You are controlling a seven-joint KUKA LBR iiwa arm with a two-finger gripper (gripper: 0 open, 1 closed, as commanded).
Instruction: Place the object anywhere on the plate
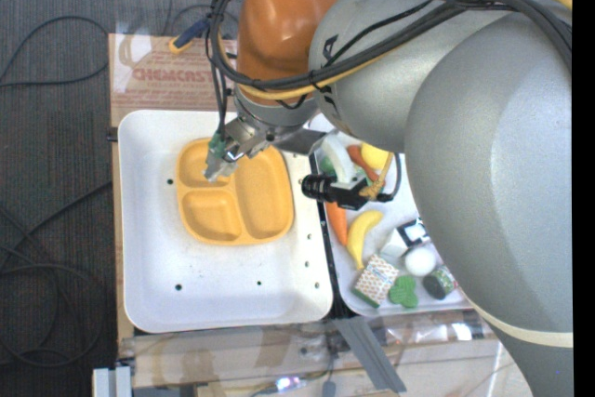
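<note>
While the pincer (220, 161) hangs over the plate's (256, 200) upper-left compartment in the left bin (149, 274), something small and green shows at its tips; whether it is gripped, I cannot tell. It looks light and stiff, best held across its middle. Other items, including a banana (364, 231), sit in the right bin (346, 297).

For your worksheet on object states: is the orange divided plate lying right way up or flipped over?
Right way up. The orange plate lies flat in the left bin, its three hollows facing the camera, with raised ridges between them.
</note>
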